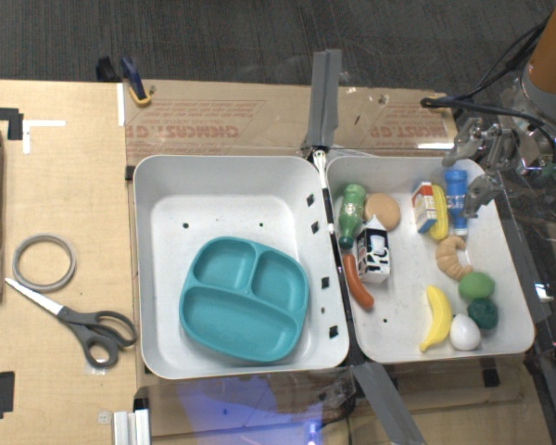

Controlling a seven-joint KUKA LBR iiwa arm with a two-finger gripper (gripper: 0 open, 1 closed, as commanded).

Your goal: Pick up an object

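Camera view, looking down at a slant: two shallow white bins sit side by side on a bench. The left bin (157, 202) holds a teal divided plate (246, 298). The right bin (514, 332) holds toy food: a green bottle (352, 209) against its left wall, a tan egg-shaped piece (383, 209), a black-and-white milk carton (374, 252), a red hot dog (357, 282) along the left wall, a small red, white and yellow carton (430, 209), a croissant (453, 257), a green round piece (476, 285), a dark teal piece (484, 313), a banana (435, 316) and a white egg (464, 332). The gripper (477, 170) reaches in from the right over the bin's far right corner, and a blue bottle (456, 196) stands upright just beside it. Whether the fingers are open or closed, or grip anything, cannot be told from here. Behind the bins lies flat cardboard (222, 119) with red print that reads backwards and is not fully legible. On the bench to the left lie a roll of tape (44, 261) and grey-handled scissors (79, 323).
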